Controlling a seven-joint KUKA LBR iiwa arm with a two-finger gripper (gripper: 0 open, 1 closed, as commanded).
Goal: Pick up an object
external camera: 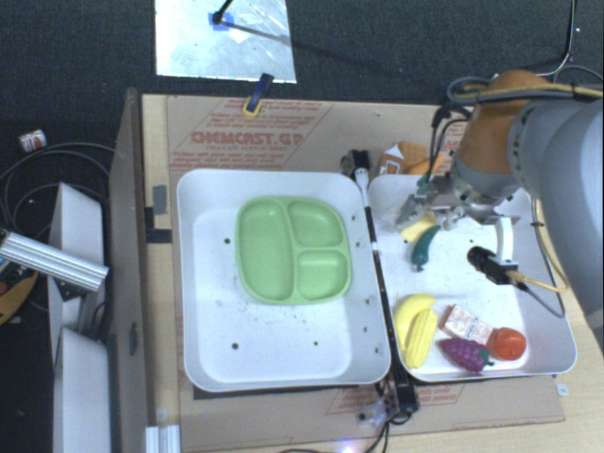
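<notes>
My gripper [432,208] hangs low over the back left part of the right bin [547,343]. A small yellow object [416,226] lies right under it, and a dark green, elongated object [422,247] sits just in front of that. Whether either one touches the gripper is not clear. Along the front of the right bin lie a yellow banana-like piece [415,326], a pale pink box [465,324], a purple bunch of grapes [462,353] and a red tomato [508,343].
The left bin [212,347] holds a green divided plate [291,250]. An orange and white item [401,159] rests at the back edge of the right bin. The grey arm [557,159] covers the right bin's back right corner.
</notes>
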